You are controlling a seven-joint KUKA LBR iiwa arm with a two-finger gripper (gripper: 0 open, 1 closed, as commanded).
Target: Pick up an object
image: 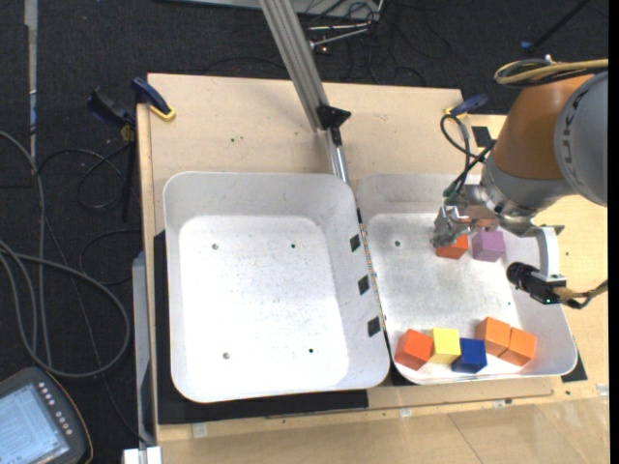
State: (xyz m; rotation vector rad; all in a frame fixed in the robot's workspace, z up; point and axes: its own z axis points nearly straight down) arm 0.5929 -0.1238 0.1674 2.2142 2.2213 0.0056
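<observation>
Gripper (455, 230) is lowered onto orange block (452, 250) beside purple block (488, 245) in right bin (406, 235); jaw state cannot be told; grasp should be centred, neighbour avoided.

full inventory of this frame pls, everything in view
bins: 2, white, side by side on the bench
orange blocks: 3, near edge of right bin, one at the row's left end, two at its right end
yellow block: 1, in that row, beside the left orange one
blue block: 1, in that row, right of the yellow
red-orange block: 1, far part of right bin, at the gripper
purple block: 1, right beside the red-orange one
clamps: 2, blue and yellow, bench's far corners
pole: 1, grey metal, slanting down to between the bins
pendant: 1, grey, floor at bottom left
cables: several, black, on the floor
arm: 1, grey and orange, from the right
gripper: 1, over the red-orange block
</observation>
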